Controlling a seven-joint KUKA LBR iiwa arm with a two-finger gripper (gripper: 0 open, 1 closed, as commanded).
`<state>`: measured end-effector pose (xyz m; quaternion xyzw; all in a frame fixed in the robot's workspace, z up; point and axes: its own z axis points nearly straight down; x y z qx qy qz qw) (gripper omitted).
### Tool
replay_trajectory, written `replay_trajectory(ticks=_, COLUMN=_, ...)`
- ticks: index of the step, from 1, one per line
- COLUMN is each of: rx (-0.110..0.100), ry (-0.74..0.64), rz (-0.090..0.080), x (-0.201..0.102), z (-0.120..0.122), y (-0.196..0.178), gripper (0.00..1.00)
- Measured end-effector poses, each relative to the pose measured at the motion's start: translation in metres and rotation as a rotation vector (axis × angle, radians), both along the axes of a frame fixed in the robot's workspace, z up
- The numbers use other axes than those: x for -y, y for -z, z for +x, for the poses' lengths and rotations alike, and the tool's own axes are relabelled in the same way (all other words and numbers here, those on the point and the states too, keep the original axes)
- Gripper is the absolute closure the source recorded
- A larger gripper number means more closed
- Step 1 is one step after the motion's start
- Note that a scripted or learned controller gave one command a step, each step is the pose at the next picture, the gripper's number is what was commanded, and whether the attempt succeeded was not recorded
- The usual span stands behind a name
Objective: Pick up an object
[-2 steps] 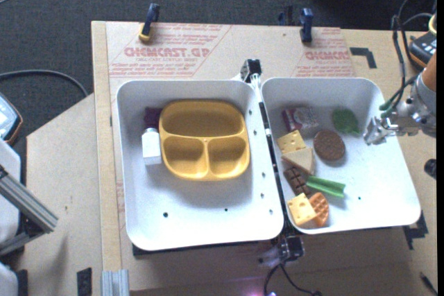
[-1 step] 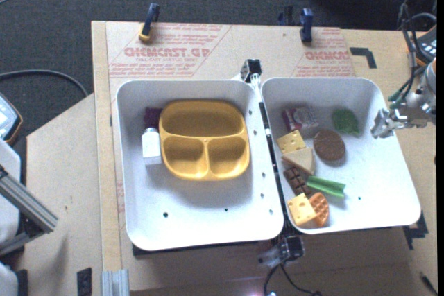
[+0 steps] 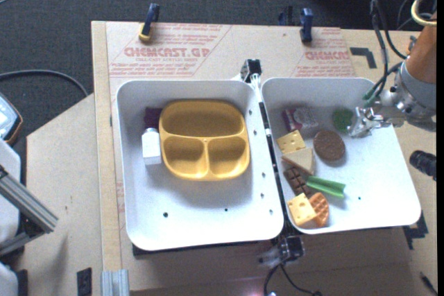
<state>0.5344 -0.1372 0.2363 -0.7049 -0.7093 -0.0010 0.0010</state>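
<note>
Green toy (image 3: 342,120) awaits pickup in right bin (image 3: 388,211).
Gripper (image 3: 362,123) hovers just beside it, grip state impossible to tell; approach step, descent likely next.

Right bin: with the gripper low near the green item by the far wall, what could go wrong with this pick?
1. The gripper sits beside the green item, close to the right bin wall, so it may nudge rather than grasp it.
2. The brown disc lies close by and could get bumped.
</note>
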Motion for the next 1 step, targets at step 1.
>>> replay_trajectory(ticks=1, rx=-0.003, ry=0.002, rz=0.000, x=-0.0474, z=0.0004, y=0.0180, gripper=1.00)
